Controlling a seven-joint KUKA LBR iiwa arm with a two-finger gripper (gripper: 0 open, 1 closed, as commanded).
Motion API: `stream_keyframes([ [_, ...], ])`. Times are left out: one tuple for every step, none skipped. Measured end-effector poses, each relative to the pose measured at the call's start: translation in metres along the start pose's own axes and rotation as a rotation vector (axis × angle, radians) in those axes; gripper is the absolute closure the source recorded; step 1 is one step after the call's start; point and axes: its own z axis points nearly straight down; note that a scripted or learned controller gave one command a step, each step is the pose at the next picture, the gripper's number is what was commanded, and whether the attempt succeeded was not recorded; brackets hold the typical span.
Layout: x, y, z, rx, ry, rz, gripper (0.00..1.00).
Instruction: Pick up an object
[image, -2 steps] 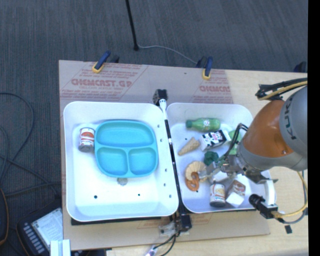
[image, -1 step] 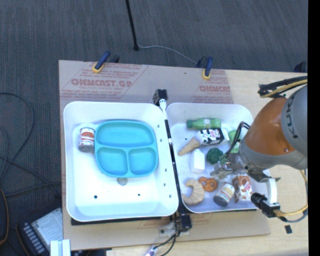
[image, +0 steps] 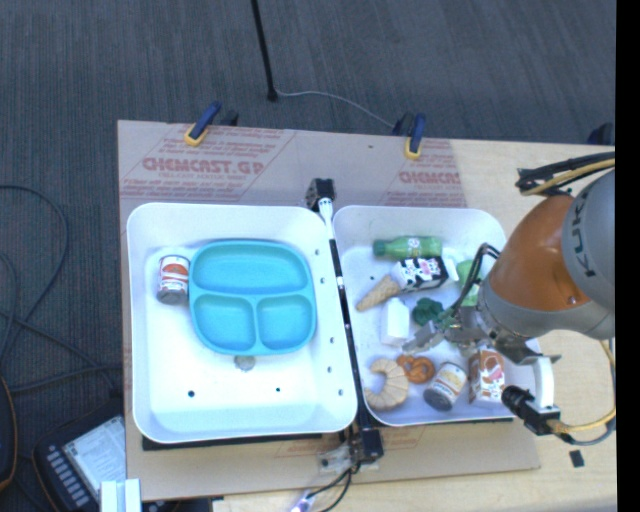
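The gripper (image: 437, 335) hangs low in the right bin (image: 352, 300); whether it is open or closed I cannot tell. At its 6 o'clock lie a small can (image: 446, 385) and a croissant (image: 392, 384). At 11 o'clock sits a green bottle (image: 408, 246). At 9 o'clock, in the left bin (image: 150, 400), rests a blue divided tray (image: 252, 296), with a red can (image: 173, 278) beside it.

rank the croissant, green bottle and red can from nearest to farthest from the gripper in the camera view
Measured from the gripper in the right bin:
1. Croissant, just below-left of it in the same bin.
2. Green bottle, at the top of the right bin.
3. Red can, far off in the left bin beside the blue tray.
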Motion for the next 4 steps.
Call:
stream_keyframes([
  [-0.0001,0.0001,-0.0094,0.001,0.000,0.000,1.00],
  [-0.0001,0.0000,-0.0093,0.001,0.000,0.001,0.00],
  [-0.0001,0.0002,-0.0187,0.002,0.000,0.001,1.00],
  [0.0000,0.0002,-0.0187,0.002,0.000,0.001,0.00],
])
